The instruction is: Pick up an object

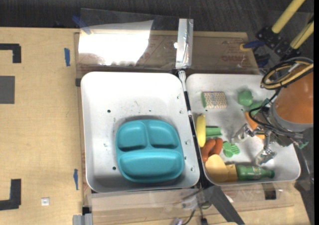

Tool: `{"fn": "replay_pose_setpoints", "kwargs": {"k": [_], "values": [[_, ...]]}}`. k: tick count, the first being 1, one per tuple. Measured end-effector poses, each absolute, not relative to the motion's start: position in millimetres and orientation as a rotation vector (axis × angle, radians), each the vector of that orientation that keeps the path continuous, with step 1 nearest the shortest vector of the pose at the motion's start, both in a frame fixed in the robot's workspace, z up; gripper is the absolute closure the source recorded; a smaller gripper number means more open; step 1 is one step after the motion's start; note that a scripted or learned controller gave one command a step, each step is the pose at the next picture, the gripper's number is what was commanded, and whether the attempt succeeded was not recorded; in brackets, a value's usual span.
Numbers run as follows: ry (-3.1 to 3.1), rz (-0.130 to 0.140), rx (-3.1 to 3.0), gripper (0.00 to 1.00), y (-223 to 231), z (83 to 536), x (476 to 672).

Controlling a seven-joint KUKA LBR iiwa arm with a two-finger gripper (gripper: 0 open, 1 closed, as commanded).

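Claw [253, 144] over the right bin [291, 169], fingers spread apart and pointing down; nothing between them. One metal finger [243, 132] sits toward the bin's middle, the other [265, 153] toward the near rim. Bare white bin floor lies between the two tips.

Nearest the claw, on the near side: green bottle [254, 171] lying flat along the near wall, just below the lower finger. Beside it, further from the arm, a yellow block-like piece [219, 168] touches the bottle's end.

Just left of the claw: small green ribbed piece [230, 149], near the upper finger but apart from it. Next out, orange-red carrot-like pieces [212, 147], then a yellow banana [200, 128] upright along the bin's left wall, with a green stick [213, 131] poking out beside it.

Beyond the claw, toward the far wall: round green item [244, 97] and a speckled tan sponge [215, 99], well apart from the fingers. A small orange bit [251, 122] shows close under the wrist cables; cannot tell what it is.

Arm [296, 102] enters from the right, orange band above the wrist, black and yellow cables [281, 72] looped beside it.

Further left, past the divider: left bin [99, 94] carrying a teal three-part tray [148, 150]. Tan worktop [35, 119] beyond that, with blue tape marks.
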State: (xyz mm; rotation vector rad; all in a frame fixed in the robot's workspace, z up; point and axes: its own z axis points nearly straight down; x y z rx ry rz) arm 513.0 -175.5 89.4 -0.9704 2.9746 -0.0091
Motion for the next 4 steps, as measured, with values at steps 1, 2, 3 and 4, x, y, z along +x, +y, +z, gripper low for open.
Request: {"fn": "replay_pose_setpoints", "kwargs": {"k": [1,2,3,4], "values": [[3.002,-0.009,-0.879,0.0,-153,89,533.6],[2.962,-0.006,-0.994,0.0,-91,90,513.0],[2.951,-0.008,-1.027,0.0,-108,90,497.5],[2.944,-0.007,-1.044,0.0,-110,90,496.9]]}}
